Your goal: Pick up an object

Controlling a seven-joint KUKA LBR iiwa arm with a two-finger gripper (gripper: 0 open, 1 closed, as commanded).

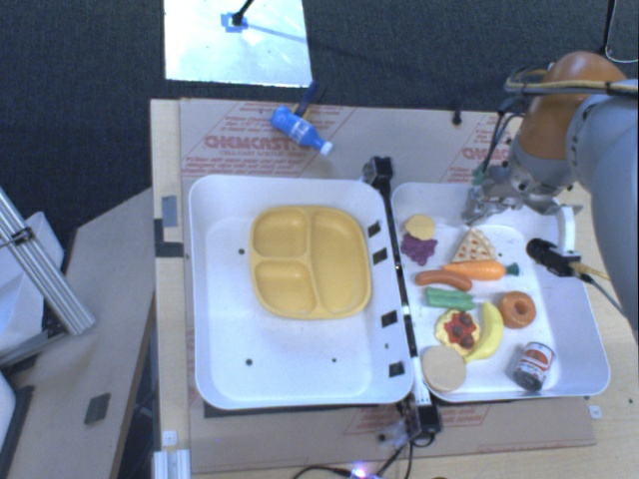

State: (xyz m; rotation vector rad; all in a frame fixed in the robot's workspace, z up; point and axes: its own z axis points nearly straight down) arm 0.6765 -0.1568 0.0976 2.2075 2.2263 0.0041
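Gripper: the gripper point(486, 205) hangs over the far edge of the right bin point(589, 362); whether it is spread or closed, I cannot tell.
Nearest target: the pizza slice point(473, 246) lies just near of it, touching the carrot point(478, 270).
Other toys: grapes point(418, 249), sausage point(444, 280), doughnut point(517, 309), banana point(489, 332), can point(531, 366).
Left bin: holds a yellow divided plate point(309, 261).
Advice: come straight down on one toy standing apart, such as the doughnut or can; the crowded middle risks a glancing grasp.
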